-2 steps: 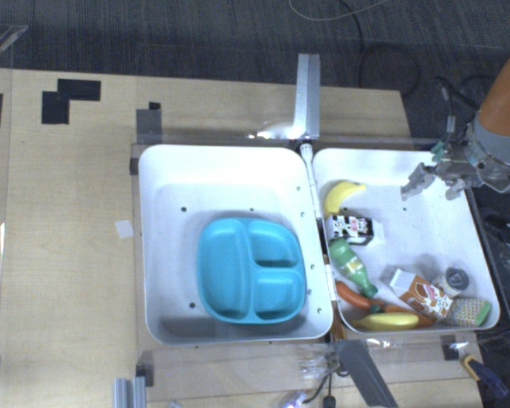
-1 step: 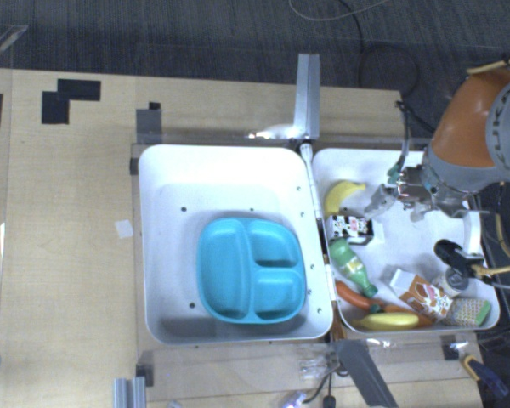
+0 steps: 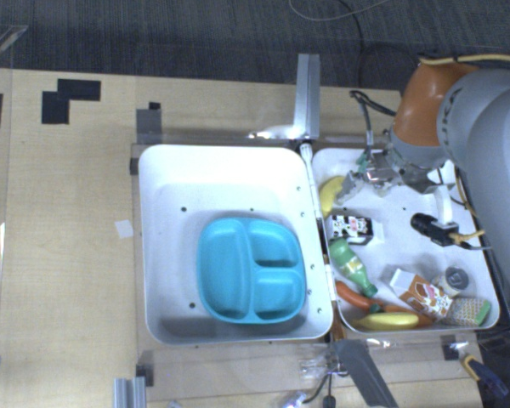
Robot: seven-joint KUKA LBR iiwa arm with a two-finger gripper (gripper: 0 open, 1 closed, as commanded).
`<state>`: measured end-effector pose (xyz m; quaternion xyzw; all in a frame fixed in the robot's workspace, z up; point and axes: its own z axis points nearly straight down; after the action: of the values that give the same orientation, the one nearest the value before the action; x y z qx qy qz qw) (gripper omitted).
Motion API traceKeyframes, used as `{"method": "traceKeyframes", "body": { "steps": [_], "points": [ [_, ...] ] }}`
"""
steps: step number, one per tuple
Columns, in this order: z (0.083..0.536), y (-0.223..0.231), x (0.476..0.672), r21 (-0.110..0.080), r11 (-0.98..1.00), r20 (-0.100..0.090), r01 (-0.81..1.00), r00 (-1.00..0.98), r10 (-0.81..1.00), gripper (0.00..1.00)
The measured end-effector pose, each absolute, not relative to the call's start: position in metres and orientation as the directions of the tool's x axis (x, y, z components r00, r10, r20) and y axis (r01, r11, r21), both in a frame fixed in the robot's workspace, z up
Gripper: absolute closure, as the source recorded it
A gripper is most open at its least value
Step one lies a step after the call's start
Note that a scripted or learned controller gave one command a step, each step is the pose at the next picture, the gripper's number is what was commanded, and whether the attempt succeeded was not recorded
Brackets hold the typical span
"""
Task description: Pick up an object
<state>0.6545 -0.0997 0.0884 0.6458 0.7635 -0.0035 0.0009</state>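
Currently my arm (image 3: 472, 113) reaches in over the right bin (image 3: 484, 253), beside the left bin (image 3: 166, 228) holding a blue divided tray (image 3: 251, 270). My gripper (image 3: 370, 175) hangs over the bin's far end, jaw state indeterminable. The yellow banana (image 3: 330, 194), long axis roughly vertical in the camera view, lies just left of it, nearest candidate.

My grey arm (image 3: 484, 134) reached in from the right, orange band (image 3: 425, 104) above the wrist, my gripper (image 3: 365, 177) angled down and leftward ahead of it.
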Motion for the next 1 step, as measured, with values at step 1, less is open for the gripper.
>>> {"method": "traceKeyframes", "body": {
  "steps": [1],
  "points": [
    [0.0895,-0.1041,0.5852,0.011,0.152,-0.003,0.988,-0.152,0.988,0.0]
  ]
}}
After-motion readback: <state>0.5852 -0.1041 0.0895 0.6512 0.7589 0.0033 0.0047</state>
